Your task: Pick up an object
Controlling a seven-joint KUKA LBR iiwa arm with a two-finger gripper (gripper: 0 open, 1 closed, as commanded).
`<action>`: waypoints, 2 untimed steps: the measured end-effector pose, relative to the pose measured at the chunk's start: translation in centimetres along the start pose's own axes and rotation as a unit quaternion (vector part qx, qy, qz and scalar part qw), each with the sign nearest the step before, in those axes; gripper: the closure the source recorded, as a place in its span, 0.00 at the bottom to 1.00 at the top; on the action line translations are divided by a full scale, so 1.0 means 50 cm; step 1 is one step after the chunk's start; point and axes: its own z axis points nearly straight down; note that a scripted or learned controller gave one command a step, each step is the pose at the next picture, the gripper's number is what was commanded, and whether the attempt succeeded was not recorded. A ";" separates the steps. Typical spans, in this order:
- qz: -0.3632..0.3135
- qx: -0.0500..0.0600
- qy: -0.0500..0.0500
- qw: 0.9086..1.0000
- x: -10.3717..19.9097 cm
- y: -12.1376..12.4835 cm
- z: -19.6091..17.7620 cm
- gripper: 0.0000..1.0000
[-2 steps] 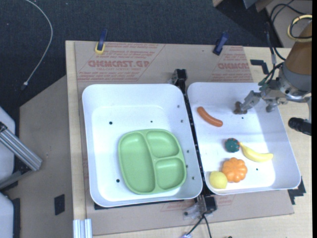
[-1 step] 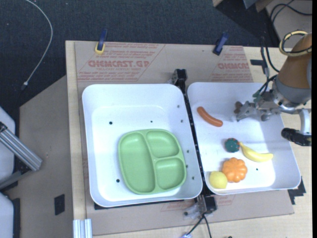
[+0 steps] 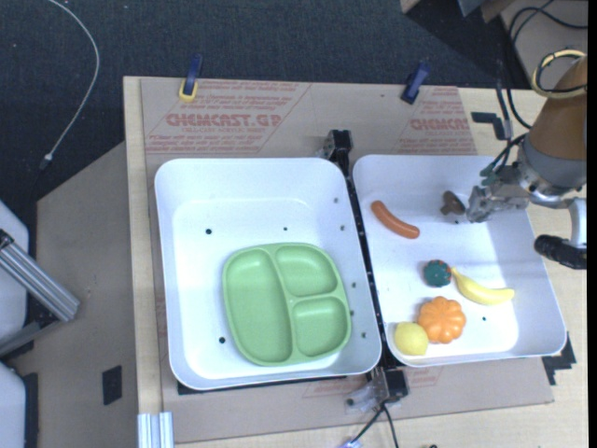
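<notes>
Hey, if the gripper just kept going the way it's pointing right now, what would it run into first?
The gripper points toward the picture's left, low over the right bin. Straight ahead, the first thing is probably the sausage. Depth is unclear, so it may meet the bin floor first.

We see the tabletop covered by a brown sheet printed with red lettering, held at its twelve o'clock edge by a yellow clamp and a blue clamp. Directly on the sheet sit two shallow white bins side by side, their inner rims touching along a dark seam. The left bin lies toward nine o'clock, the right bin toward three o'clock. Black clips pinch the seam at twelve o'clock, and another pair at six o'clock.
</notes>
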 end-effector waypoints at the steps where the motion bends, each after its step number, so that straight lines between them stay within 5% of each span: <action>1: 0.000 -0.002 -0.001 1.000 -0.008 0.014 -0.091 1.00; 2: 0.000 -0.002 -0.001 1.000 -0.007 0.010 -0.217 1.00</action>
